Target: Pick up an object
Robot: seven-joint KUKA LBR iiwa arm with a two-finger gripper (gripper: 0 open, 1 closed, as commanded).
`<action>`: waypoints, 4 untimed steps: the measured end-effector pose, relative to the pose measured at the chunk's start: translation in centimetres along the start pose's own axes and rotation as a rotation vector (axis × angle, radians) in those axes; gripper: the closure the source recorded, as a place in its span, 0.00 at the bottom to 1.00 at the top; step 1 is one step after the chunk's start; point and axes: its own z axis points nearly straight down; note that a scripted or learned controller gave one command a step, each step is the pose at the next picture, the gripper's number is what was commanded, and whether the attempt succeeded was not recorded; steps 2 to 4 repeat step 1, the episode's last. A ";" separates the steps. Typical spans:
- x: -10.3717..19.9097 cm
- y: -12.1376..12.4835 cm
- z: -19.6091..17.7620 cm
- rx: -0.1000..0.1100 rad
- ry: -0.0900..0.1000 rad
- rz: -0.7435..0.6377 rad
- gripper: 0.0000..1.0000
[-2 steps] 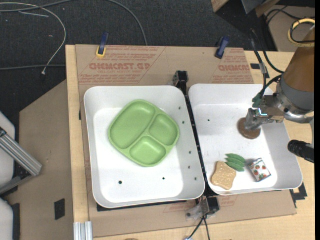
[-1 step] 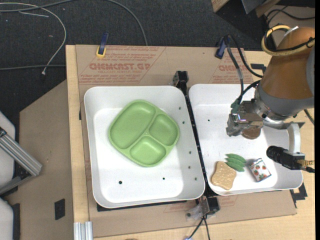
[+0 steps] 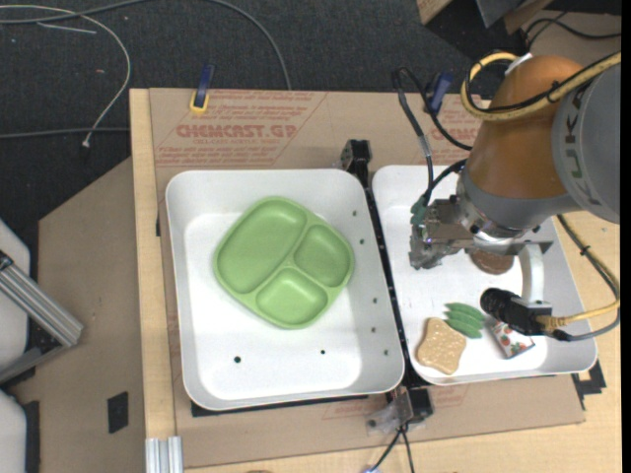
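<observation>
Counter [image 3: 148,264] is covered in cardboard, with two white bins on it side by side. The left bin [image 3: 197,363] holds just a green divided plate [image 3: 284,261], lying flat near the middle. The right bin [image 3: 394,190] has the arm [image 3: 532,136] over it, coming in from the right.

The gripper [image 3: 429,247] points down over the bin's left-middle floor, and I see nothing under it. Can't tell whether the fingers are spread or pressed together because the angle hides them. Nothing is visibly pinched.

Candidate objects are all at the near end of the right bin:
- a tan toast-shaped piece [image 3: 441,345] near the front-left corner
- a green leaf-shaped piece [image 3: 463,318] just behind it, touching or nearly so
- a small patterned piece [image 3: 508,341] to the right
- a brown thing [image 3: 490,261] mostly hidden under the wrist

My read is that this is the approach step and nothing is grasped yet. The next move needs the gripper brought toward the near end, centred over the toast piece, then a straight descent and a close. The leaf sits tight against the toast, so there's a risk of nudging it or grabbing both.
</observation>
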 end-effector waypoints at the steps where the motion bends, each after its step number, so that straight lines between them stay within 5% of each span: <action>1: 6.3 0.4 -0.2 -0.004 0.000 -0.003 1.00; 4: 6.3 0.4 -0.2 -0.004 0.000 -0.003 1.00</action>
